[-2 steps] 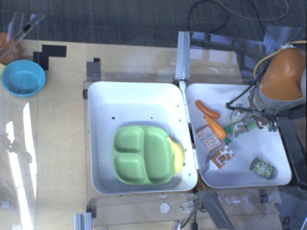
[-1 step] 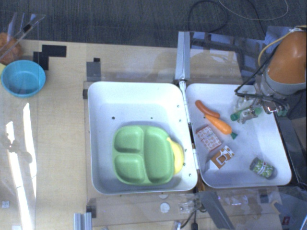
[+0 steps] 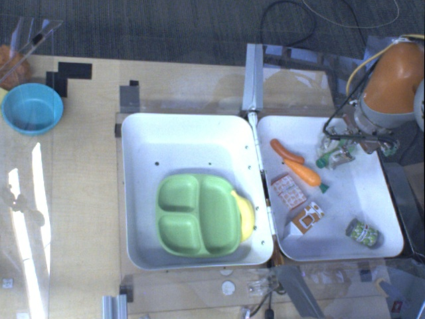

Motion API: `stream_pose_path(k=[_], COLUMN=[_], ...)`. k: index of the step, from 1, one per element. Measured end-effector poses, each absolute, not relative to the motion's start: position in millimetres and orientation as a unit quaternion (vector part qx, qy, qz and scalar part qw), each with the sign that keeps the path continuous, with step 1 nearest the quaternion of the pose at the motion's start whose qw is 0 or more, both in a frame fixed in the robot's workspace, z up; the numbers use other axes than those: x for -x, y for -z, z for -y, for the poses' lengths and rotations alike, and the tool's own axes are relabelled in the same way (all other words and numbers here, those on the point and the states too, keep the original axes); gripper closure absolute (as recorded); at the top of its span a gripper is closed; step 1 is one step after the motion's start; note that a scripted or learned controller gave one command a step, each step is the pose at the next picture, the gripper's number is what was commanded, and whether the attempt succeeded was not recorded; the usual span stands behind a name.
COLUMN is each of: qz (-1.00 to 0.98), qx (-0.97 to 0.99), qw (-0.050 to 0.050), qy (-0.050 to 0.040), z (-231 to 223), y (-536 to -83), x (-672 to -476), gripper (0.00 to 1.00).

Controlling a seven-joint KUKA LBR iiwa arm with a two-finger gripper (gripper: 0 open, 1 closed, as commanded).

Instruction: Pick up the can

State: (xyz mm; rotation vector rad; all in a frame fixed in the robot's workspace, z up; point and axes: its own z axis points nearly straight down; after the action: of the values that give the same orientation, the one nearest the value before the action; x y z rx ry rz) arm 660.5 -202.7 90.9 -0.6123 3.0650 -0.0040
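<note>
can (image 3: 362, 232): on its side at 5 o'clock in the right bin (image 3: 385, 198), long axis running 10 to 4.
bearing: at 6 o'clock from the gripper (image 3: 337, 153), well apart.
gripper state: cannot tell.

In the right bin (image 3: 392, 198), the can (image 3: 362, 232) lay near the five o'clock corner with bare floor all around it. The carrot (image 3: 300, 167) and two small cartons (image 3: 297, 205) crowded the bin's nine o'clock side, well apart from the can. The gripper (image 3: 340, 153) hung near twelve o'clock.
</note>
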Motion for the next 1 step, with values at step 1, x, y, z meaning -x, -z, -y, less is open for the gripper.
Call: stream_pose_path(k=[1], qz=[-0.958], qx=[0.287], qw=[0.001], qy=[-0.0051], z=[197.6], y=[-86.6], x=[-670.5], gripper=[1.0])
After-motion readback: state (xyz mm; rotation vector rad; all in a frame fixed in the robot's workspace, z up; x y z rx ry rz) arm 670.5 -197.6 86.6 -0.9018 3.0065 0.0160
